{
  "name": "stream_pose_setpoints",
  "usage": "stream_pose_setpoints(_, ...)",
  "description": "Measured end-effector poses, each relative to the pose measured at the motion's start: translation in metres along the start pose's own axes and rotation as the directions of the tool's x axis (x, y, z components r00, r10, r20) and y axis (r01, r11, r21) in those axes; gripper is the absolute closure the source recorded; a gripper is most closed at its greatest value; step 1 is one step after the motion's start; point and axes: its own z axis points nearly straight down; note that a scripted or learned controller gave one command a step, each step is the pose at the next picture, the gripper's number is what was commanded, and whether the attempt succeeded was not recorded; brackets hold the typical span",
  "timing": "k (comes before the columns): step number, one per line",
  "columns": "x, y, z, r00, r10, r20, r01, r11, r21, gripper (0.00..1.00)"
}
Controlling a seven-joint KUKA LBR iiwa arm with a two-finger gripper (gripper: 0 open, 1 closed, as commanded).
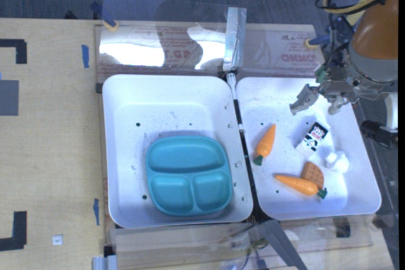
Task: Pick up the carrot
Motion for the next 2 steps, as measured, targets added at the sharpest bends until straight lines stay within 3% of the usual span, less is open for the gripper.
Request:
stream_pose_setpoints(1, 0.014, 0.007, 0.151, 0.992, -0.123, -0.001, 0.123, 0.992, 0.002, 0.00)
stream_pose_setpoints(2, -0.029, -0.018, 0.161, 0.977, 0.215, -0.004, -0.215, 0.977, -0.009, 0.00)
